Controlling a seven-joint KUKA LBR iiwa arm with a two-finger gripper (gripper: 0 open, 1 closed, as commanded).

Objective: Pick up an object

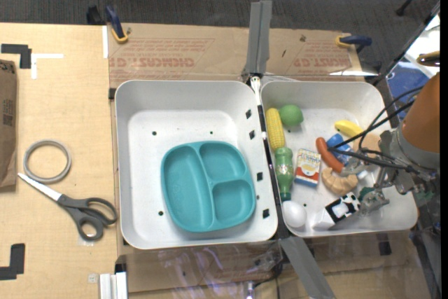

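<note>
A small black-and-white object [343, 208] lies tilted near the front edge of the right bin [392, 224].

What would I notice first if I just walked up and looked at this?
Probably the teal tray, lying alone in the left bin. Next, the jumble of toy food in the right bin: a corn cob and a green ball near the back, a green bottle and a white egg nearer the front. The gripper hangs over that bin's front right corner.
</note>
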